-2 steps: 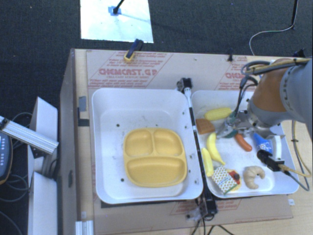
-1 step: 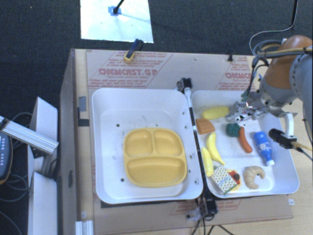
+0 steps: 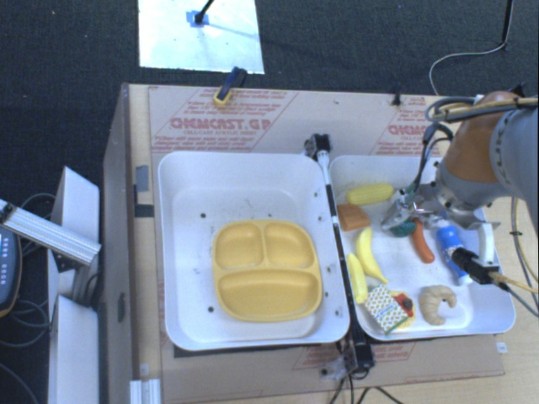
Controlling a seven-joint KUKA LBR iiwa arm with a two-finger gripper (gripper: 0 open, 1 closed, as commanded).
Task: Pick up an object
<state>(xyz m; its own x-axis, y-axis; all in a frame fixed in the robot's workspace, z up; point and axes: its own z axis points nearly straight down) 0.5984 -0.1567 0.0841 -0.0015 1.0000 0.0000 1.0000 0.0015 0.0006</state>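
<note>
My gripper [image 3: 399, 216] hangs low over the middle of the right bin [image 3: 504, 310], with the arm reaching in from the right. A small teal object [image 3: 408, 226] lies right under it, partly hidden. Close by are an orange-red carrot-like piece [image 3: 422, 243] and a blue bottle [image 3: 447, 240] to the right. A yellow oval fruit [image 3: 370, 194] and a brown block [image 3: 354, 217] lie to the left. Two bananas [image 3: 367, 256] lie along the bin's left side. A croissant [image 3: 438, 303] and a patterned box [image 3: 387, 309] rest near the front.
The left bin [image 3: 181, 225] holds a yellow divided plate [image 3: 268, 269]. The two bins meet at a dark divider [image 3: 333, 225]. A yellow-tipped tool [image 3: 227, 87] lies on the board behind the bins.
</note>
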